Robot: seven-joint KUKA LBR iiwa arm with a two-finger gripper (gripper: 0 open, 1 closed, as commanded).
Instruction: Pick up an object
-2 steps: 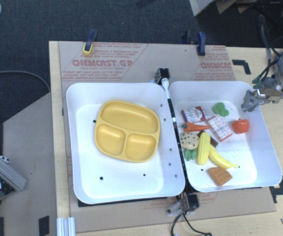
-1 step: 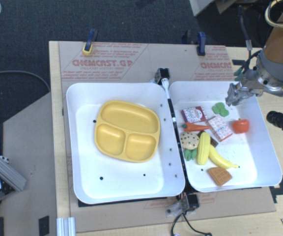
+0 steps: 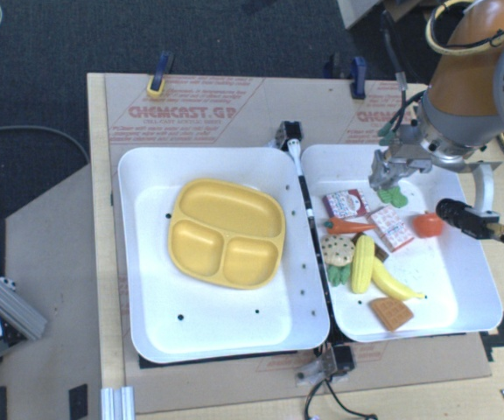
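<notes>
My gripper (image 3: 390, 180) hangs over the far part of the right bin (image 3: 471, 309), right above a small green item (image 3: 395, 197). Whether it touches that item is unclear. Just left of it lies a red-and-white box (image 3: 346, 204). In front of it are a second such box (image 3: 393, 228), an orange carrot (image 3: 350, 227) and a red tomato (image 3: 427, 225). Nearer the bin's front lie a speckled cookie (image 3: 337, 250), a yellow corn cob (image 3: 362, 262), a banana (image 3: 397, 286), a green piece (image 3: 338, 276) and a brown slice (image 3: 391, 313).
The left bin (image 3: 147, 304) holds a yellow three-compartment plate (image 3: 226, 233). A black cylindrical part (image 3: 464, 218) juts over the right bin's right side. Clamps (image 3: 157, 77) (image 3: 358, 76) sit on the bench's far edge.
</notes>
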